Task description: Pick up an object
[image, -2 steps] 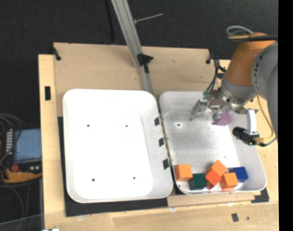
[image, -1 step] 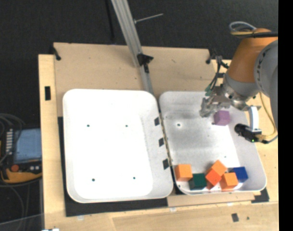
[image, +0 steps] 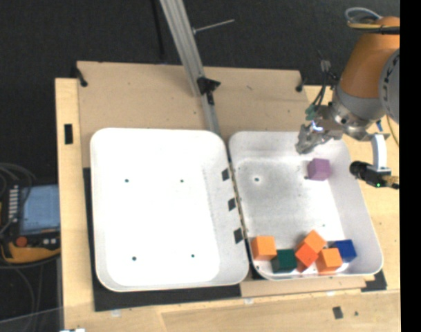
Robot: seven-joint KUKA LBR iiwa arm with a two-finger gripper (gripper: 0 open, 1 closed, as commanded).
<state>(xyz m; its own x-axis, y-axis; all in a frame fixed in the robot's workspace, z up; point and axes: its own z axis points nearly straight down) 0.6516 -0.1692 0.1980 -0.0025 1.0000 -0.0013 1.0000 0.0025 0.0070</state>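
Nothing has yet been lifted, as far as can be judged. The end effector (image: 311,138) is seen over the far part of the right bin (image: 291,185), carried by the grey arm with its orange band (image: 366,68) that reaches in from the right. Whether it is open or closed cannot be told from this slanted view, and no object can be made out in its grasp.

The nearest candidate is a purple block (image: 319,169), which lies on the bin floor just beside the end effector, a little nearer and to its right. It appears to be apart from the tool rather than touched by it, though the gap is too fine to be settled.

The other objects are gathered along the near edge of the same bin: an orange block (image: 265,246) at the left, a green block (image: 286,260) beside it, two more orange blocks (image: 309,246) (image: 329,259) packed close together, and a blue block (image: 345,249) at the right end. All are well apart from the end effector.

The left bin (image: 162,206) on the counter (image: 258,92) carries no blocks.

The task is therefore judged to be at its approach stage: an object must still be closed upon and raised clear of the bin floor.
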